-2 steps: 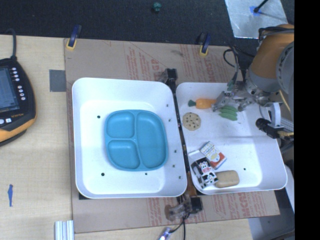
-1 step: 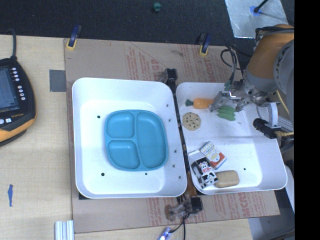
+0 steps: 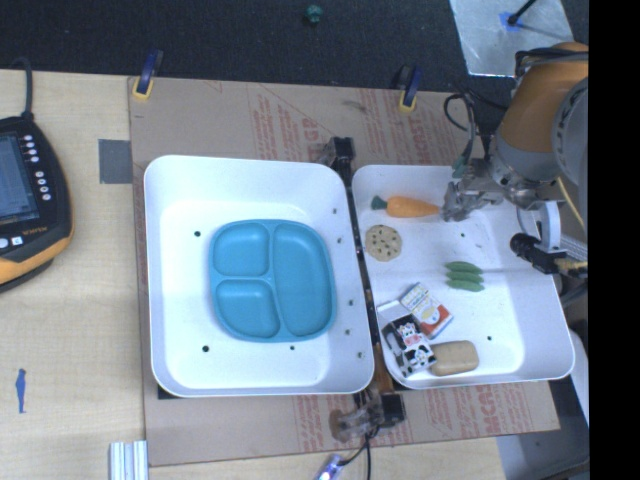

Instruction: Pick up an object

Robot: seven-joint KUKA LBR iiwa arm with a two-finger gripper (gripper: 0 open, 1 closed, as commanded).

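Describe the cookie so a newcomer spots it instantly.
Look in the right white bin, beside the bin holding the blue divided plate. Near its left wall, just below the orange carrot, lies the cookie: the only flat, round, tan, dark-speckled item there.

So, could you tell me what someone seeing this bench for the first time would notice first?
Probably the blue divided plate, lying alone in the middle of the left bin. Next, the grey and orange arm reaching in from the right, its tool low over the right bin, just right of an orange carrot. The same bin holds a cookie, a green pod and small packets near the front.
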